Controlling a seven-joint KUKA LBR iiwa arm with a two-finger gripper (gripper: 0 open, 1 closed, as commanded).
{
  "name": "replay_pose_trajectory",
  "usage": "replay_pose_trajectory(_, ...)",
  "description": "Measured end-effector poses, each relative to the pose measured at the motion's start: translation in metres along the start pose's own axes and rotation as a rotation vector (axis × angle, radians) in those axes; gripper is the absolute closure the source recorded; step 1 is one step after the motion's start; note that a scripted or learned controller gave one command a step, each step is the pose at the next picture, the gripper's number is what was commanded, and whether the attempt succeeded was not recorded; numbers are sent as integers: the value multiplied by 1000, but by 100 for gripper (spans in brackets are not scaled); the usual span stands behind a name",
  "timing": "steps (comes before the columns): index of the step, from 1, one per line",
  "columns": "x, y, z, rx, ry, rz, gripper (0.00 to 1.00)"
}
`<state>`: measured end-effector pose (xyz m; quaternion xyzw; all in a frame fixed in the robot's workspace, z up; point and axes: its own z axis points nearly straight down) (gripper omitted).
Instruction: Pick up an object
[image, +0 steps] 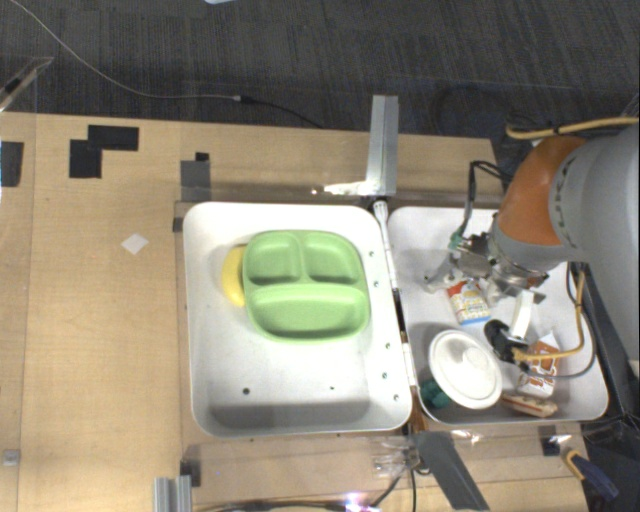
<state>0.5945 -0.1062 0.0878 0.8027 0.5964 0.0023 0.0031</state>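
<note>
Two bins (200, 300) share the counter; the arm (560, 205) hangs over a carton (466, 303), jaw state unclear. A straight, centred descent would suit best.

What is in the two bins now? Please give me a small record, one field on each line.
left bin: green divided tray, with a yellow object partly under its left edge
right bin: white round lid, small printed packet, brown and white item near the front right corner
arm: reaches over the right bin from the right
gripper: low over the printed packet
grasp: nothing seen between the fingers
</note>
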Motion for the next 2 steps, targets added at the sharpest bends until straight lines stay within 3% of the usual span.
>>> replay_pose_trajectory(1,0,2,-12,-6,1,2,100)
replay_pose_trajectory(2,45,-4,-98,4,1,28,100)
